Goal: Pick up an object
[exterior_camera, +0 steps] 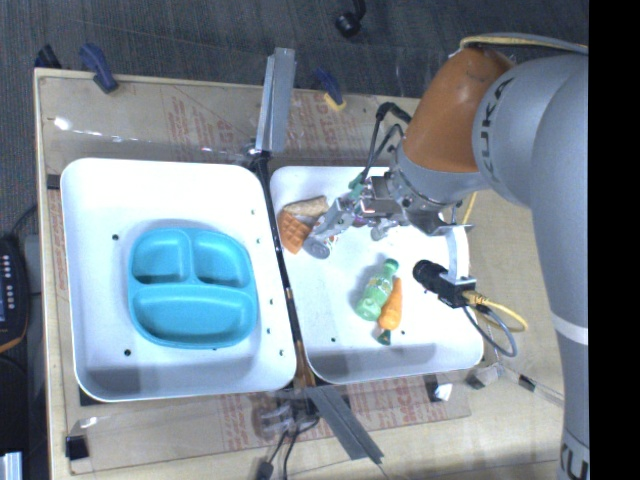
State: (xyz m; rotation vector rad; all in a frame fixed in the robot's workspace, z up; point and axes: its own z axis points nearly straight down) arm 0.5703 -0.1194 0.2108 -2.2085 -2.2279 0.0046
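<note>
In the right bin (440, 343) my gripper (322, 238) reaches in from the right and hangs low over the bin's upper left part. Its tip is right beside a tan bread slice (304, 208) and an orange waffle-like piece (291, 232) lying against the bin's left wall. Whether it touches them I cannot tell. A green bottle (377, 286) lies near the bin's middle, and an orange carrot (391, 306) rests against its right side.
The left bin (90, 198) holds a blue divided tray (192, 286). A metal bar (274, 98) stands upright behind the divide between the bins. A black cable plug (436, 279) hangs off the arm over the right bin's right edge.
</note>
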